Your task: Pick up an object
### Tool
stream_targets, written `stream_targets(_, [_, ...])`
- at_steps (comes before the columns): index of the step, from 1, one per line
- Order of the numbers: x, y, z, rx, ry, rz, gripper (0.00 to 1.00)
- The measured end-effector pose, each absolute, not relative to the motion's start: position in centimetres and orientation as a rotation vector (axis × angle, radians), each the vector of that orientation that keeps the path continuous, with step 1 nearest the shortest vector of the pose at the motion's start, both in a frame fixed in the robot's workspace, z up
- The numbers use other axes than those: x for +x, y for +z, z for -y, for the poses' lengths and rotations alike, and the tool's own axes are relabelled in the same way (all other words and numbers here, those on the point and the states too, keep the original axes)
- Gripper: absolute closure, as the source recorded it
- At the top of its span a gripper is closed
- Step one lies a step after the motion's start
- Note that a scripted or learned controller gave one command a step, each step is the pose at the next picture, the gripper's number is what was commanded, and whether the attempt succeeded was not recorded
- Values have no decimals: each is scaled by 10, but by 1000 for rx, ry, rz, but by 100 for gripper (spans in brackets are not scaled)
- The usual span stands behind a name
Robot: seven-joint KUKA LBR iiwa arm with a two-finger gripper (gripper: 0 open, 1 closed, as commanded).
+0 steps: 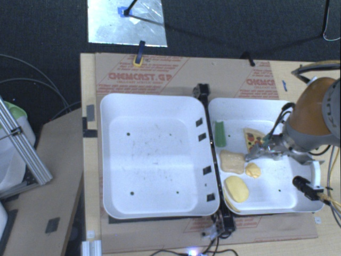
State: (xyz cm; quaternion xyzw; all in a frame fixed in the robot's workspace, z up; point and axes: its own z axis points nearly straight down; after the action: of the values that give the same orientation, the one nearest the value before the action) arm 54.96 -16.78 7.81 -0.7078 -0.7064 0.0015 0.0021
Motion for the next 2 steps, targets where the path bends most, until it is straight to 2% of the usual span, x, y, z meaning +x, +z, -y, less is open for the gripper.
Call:
stream_targets(1, [488,87,97,-2255,0,2235,0])
stream_targets(2, [490,87,98,-2254,0,2229,0])
